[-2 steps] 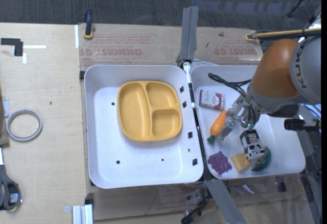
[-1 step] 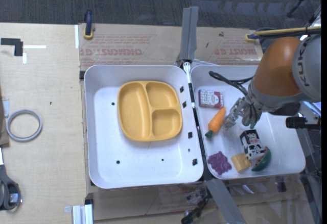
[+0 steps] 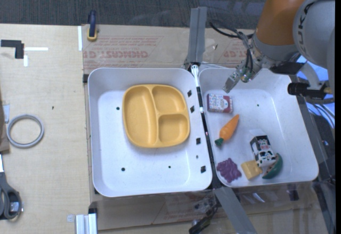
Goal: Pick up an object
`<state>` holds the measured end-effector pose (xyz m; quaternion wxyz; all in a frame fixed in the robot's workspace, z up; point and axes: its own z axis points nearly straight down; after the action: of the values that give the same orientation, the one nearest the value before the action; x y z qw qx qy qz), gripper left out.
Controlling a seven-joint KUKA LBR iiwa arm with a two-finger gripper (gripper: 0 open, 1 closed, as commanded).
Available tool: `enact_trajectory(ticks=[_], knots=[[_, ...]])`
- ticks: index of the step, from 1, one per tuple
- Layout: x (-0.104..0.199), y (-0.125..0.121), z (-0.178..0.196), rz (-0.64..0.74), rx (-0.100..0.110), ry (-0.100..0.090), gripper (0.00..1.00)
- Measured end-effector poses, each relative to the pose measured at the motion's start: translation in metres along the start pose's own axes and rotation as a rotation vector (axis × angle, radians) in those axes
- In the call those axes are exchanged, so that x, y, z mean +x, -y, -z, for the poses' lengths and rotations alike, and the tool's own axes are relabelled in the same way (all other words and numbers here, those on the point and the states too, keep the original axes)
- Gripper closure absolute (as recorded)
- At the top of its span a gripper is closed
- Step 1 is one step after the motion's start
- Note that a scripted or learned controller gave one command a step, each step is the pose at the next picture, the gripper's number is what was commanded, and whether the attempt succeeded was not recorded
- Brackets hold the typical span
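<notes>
The gripper [image 3: 230, 85] hangs over the upper left part of the right bin [image 3: 290, 115], near the divider between the two bins; whether its jaws are wide or narrow cannot be told from this slant, and nothing shows between them. Just below it, and apart from it, lies a small red-and-white packet [image 3: 219, 102] — the nearest thing. Further down are one orange carrot [image 3: 229, 127] lying tilted, one black-and-white carton [image 3: 261, 149], one bunch of purple grapes [image 3: 229, 169], one yellow wedge of cheese [image 3: 250, 169] and one green piece [image 3: 273, 169] pressed against the carton and the cheese. These last four crowd the bin's lower edge; the carrot and packet lie apart with bare white floor around them. That makes six loose things in the right bin.

The left bin [image 3: 106, 137] holds one yellow divided plate [image 3: 156, 115] with three compartments. Outside the bins, on the wooden bench [image 3: 48, 99], lie one grey ring of tape [image 3: 24, 130], scissors [image 3: 8, 202] at the lower left edge — and a blue-handled clamp [image 3: 92, 25] at the top
</notes>
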<state>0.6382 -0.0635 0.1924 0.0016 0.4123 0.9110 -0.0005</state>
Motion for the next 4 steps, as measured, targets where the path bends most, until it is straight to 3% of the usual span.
enact_trajectory(ticks=[1,2,3,4], knots=[[-0.04,0.019,-0.008,-0.126,0.001,0.0,1.0],[-0.087,0.048,-0.1,0.055,0.0,0.0,1.0],[-0.086,0.048,-0.1,0.056,0.0,-0.001,0.0],[-0.008,0.057,-0.046,-0.478,0.003,-0.002,0.0]])
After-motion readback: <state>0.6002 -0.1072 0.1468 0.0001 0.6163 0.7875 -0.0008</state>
